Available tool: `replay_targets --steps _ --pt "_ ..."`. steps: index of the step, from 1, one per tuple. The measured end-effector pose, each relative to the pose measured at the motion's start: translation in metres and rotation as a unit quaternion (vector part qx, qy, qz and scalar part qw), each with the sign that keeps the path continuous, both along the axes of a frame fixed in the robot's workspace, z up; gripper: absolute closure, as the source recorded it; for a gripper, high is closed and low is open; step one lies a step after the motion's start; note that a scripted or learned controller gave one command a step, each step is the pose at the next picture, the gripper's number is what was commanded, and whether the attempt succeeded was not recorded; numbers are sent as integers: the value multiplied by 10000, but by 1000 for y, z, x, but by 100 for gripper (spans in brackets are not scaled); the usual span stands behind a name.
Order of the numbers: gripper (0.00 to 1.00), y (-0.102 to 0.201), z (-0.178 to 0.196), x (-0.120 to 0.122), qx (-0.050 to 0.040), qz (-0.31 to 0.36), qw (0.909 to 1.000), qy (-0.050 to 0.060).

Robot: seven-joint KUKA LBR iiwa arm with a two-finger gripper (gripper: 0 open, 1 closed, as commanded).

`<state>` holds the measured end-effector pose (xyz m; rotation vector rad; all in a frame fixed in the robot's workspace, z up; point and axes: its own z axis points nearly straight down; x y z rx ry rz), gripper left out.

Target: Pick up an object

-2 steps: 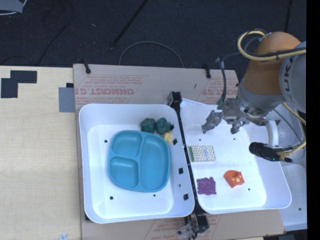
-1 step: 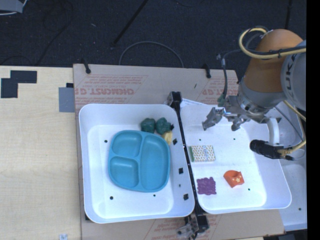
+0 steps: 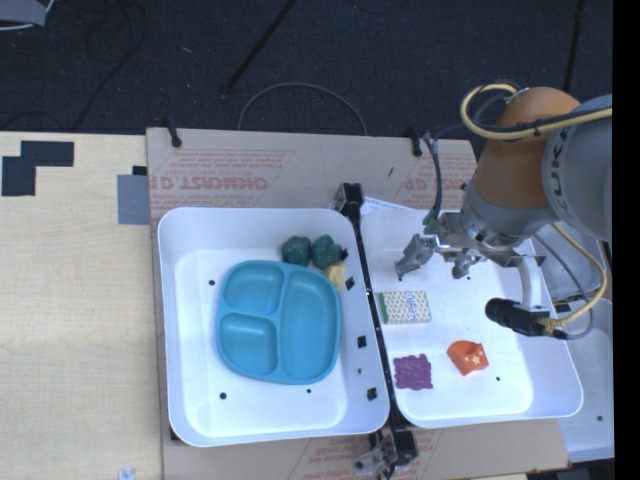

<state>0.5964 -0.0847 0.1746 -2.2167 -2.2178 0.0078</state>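
- The metal two-finger claw [image 3: 437, 258] hangs over the far part of the right shallow white bin [image 3: 555, 393], under the grey arm with the orange band [image 3: 525, 158]; its fingers stand apart and nothing shows between them.
- Whether the fingertips touch the bin floor cannot be told from this slanted view.
- The small white card with green print [image 3: 404, 306] lies flat on the bin floor just nearer the camera than the claw, close to it but apart from it.
- The purple, rough-edged soft piece [image 3: 413, 371] lies farther toward the near side than the card, well apart from the claw.
- The small orange block-like object [image 3: 468, 356] lies beside the purple piece, away from the black divider strip [image 3: 366, 308], also well apart from the claw.
- A black cylindrical part with yellow cable [image 3: 520, 317] juts from the arm above the right bin, on the arm's side of the card.
- In the left shallow white bin [image 3: 190, 388], across the divider from the claw, a blue plastic plate with three compartments [image 3: 280, 321] lies flat.
- Two dark green lumpy objects [image 3: 310, 251] sit touching the plate's far rim, with a small yellow piece [image 3: 337, 274] just beside them toward the divider.
- Both bins rest on a brown cardboard sheet [image 3: 250, 173] on the pale wooden table [image 3: 70, 318].
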Motion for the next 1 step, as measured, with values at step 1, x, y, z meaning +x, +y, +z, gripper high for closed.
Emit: replay_targets --steps 1 --pt "0 -1 -59 -10 3 -3 10000 3"
